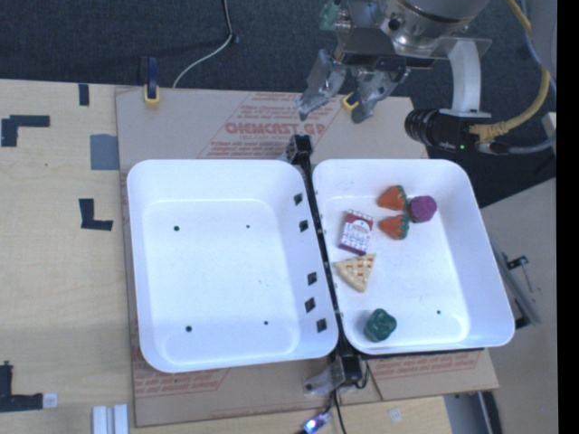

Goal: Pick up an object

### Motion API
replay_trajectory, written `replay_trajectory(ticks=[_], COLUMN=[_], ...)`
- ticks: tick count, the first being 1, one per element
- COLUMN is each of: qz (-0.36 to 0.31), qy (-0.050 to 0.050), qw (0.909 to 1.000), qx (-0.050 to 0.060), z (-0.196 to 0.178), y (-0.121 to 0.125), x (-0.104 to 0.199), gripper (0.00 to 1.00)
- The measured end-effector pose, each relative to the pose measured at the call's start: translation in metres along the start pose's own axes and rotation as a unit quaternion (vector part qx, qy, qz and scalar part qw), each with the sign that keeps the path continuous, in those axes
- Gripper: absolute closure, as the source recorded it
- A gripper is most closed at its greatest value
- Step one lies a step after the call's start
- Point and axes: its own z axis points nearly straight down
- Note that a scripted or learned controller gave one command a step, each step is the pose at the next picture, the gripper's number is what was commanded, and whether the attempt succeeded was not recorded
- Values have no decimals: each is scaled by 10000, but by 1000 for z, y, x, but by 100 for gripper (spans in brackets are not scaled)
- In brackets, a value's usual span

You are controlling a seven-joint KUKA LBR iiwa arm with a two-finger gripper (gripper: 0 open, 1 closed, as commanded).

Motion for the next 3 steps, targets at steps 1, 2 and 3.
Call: replay_trajectory(ticks=[1,2,3], qz=[-2,22,12], qy=[5,-5,-6], qw=[10000,10000,10000], qx=[-33,-19,-11], z=[-27,-35,-45], y=[-17,-16,-16], x=[73,70,71], gripper=[100,100,100])
